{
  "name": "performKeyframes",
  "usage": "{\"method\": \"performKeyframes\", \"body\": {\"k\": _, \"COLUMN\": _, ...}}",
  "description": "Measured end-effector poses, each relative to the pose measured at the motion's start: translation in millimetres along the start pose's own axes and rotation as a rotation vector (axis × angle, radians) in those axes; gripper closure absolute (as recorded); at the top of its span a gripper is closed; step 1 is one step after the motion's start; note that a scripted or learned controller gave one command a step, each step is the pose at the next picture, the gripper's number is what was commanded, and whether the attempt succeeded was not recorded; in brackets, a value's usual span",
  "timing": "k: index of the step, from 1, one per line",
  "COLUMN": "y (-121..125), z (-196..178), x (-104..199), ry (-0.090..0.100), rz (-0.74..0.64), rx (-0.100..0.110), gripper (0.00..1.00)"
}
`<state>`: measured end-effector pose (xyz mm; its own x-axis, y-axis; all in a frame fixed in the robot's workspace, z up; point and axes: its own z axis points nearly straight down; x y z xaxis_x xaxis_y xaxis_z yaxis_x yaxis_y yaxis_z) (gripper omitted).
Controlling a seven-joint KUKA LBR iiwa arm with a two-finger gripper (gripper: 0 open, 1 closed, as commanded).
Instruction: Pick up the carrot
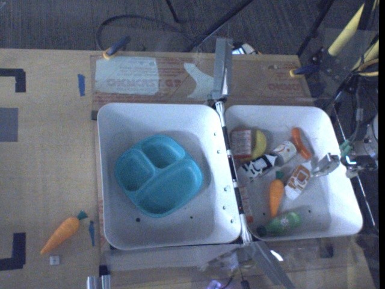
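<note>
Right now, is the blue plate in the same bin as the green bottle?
No, the blue plate lies alone in the left bin, while the green bottle lies in the right bin.

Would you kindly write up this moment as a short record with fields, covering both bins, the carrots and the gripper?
left bin: holds a blue divided plate
right bin: holds a carrot, a green bottle, a cow-patterned bottle and other small items
stray carrot: lies on the bench, left of the left bin
gripper: over the right bin's right side, apart from the carrot
task status: carrot not yet picked up
</note>
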<state>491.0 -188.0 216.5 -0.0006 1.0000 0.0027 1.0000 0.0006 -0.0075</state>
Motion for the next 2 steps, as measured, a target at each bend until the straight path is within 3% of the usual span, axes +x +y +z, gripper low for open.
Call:
{"method": "performKeyframes", "body": {"k": 1, "y": 13.0, "z": 131.2, "x": 38.2, "ry": -0.003, "rz": -0.002, "rx": -0.009, "gripper": 0.00}}
{"method": "performKeyframes", "body": {"k": 2, "y": 12.3, "z": 123.7, "x": 37.4, "ry": -0.001, "rz": 0.002, "rx": -0.006, "gripper": 1.00}}
